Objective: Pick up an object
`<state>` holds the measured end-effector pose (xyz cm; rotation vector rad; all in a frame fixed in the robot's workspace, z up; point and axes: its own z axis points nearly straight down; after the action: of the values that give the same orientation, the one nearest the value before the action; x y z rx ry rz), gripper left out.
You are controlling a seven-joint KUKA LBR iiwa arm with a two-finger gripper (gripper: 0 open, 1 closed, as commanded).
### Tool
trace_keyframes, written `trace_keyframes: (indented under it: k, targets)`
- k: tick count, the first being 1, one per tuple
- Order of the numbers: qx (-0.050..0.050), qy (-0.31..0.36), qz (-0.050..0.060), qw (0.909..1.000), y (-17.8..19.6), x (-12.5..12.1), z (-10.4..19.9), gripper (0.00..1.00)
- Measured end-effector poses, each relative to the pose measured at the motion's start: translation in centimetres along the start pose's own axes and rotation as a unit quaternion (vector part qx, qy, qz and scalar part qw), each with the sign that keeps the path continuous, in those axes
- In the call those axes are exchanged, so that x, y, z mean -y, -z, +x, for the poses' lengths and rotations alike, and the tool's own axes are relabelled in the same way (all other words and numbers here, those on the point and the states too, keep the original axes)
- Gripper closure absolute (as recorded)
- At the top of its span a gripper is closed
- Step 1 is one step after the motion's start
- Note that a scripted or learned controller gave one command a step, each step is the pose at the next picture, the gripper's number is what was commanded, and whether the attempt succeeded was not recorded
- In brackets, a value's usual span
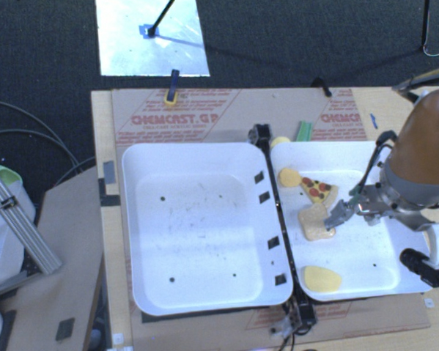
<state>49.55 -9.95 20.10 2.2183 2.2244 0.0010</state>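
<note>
Nearest the camera, a pale yellow oval toy lies at the near left corner of the right white bin. Farther in, a beige bread-shaped piece lies flat near the bin's left wall. The claw of the grey arm, which reaches in from the right, sits low at this piece's right edge; whether it is wide, narrow or gripping cannot be told. Just beyond lies a toy pizza slice with red topping, and beside it to the left a round yellow toy. The left white bin sits alongside on the bench. At the far rim lie a small yellow ball and a green strip.
</note>
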Motion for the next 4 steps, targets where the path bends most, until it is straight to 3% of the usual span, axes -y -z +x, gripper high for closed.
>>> trace_keyframes:
  k: [1,2,3,4]
  targets:
    - [0.000,0.002,0.002,1.0000,-10.2,-4.7,0.3,0.00]
    - [0.000,0.002,-0.001,1.0000,-11.7,-8.1,0.9,0.00]
    - [0.000,0.002,-0.002,1.0000,-11.6,-13.2,1.0,0.00]
    - [0.002,0.002,0.006,1.0000,-11.7,-17.2,1.2,0.00]
